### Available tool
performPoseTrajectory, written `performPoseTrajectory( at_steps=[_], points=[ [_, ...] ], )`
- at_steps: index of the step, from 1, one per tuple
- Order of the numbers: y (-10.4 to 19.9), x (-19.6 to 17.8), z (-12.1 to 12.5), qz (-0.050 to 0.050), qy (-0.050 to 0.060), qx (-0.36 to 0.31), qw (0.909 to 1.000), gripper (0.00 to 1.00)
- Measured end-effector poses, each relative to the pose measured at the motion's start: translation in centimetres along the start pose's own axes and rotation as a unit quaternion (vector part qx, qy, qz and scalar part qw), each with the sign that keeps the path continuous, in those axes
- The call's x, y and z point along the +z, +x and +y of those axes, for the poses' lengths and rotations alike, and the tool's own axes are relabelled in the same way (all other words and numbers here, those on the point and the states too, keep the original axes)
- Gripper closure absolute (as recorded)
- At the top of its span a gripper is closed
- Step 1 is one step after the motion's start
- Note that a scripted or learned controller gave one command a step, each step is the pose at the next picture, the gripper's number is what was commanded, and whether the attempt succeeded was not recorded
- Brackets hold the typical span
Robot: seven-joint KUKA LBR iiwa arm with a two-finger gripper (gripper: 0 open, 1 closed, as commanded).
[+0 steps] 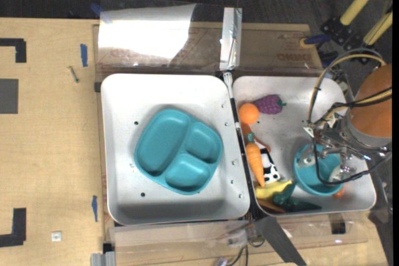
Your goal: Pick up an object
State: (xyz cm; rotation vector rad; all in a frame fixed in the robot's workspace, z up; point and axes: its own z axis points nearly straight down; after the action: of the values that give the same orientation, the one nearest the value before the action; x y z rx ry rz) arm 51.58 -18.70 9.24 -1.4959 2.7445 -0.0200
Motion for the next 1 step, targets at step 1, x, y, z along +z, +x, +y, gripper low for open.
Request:
performPoseTrajectory(
  at_steps=[1],
  points=[
    [1.80,-0.13,1.38,-0.012,-0.004,-0.160,0.9871,0.00]
  ],
)
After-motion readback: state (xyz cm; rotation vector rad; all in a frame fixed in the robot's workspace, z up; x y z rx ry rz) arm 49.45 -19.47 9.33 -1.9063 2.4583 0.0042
